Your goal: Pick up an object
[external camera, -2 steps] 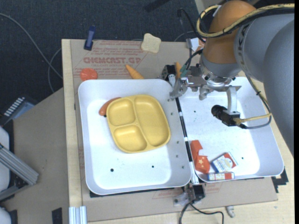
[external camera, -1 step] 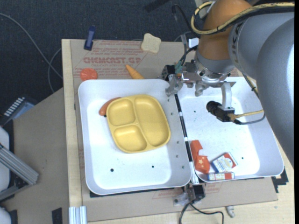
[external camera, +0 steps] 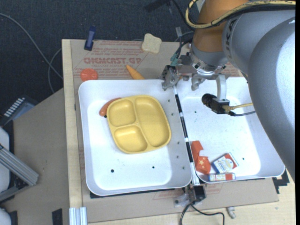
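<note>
My gripper [external camera: 182, 82] hangs over the far end of the divide between the two white bins, open, with nothing between its fingers. In the left bin [external camera: 93, 172] lies a yellow divided plate [external camera: 139, 123], and a red-orange piece [external camera: 103, 109] pokes out from under its left edge. Near the front of the right bin [external camera: 243, 135] lie a red packet [external camera: 198, 154] and a small red, white and blue box [external camera: 223, 166]. These sit well in front of the gripper.
Behind the bins, on the cardboard, lie a bread-slice toy [external camera: 151, 43], an orange carrot [external camera: 134, 72], an orange disc [external camera: 88, 74] and a blue object [external camera: 90, 38]. A black part with a yellow cable [external camera: 214, 102] hangs over the right bin's far half.
</note>
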`<action>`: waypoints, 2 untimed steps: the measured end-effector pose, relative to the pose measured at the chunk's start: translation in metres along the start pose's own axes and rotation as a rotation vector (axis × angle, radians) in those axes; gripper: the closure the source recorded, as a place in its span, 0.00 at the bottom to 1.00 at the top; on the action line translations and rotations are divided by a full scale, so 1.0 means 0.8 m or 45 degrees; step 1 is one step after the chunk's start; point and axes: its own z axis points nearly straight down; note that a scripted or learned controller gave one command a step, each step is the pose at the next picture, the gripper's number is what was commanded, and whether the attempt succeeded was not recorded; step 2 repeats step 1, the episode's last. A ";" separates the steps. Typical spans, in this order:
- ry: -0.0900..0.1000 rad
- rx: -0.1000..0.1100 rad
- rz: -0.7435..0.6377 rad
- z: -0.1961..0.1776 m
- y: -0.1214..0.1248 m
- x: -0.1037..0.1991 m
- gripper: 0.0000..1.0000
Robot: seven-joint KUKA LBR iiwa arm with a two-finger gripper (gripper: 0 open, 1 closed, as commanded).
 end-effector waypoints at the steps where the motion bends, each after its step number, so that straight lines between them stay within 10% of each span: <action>1: -0.001 0.000 0.000 0.000 0.006 0.002 0.00; 2: -0.001 0.000 0.000 0.000 0.006 0.002 0.00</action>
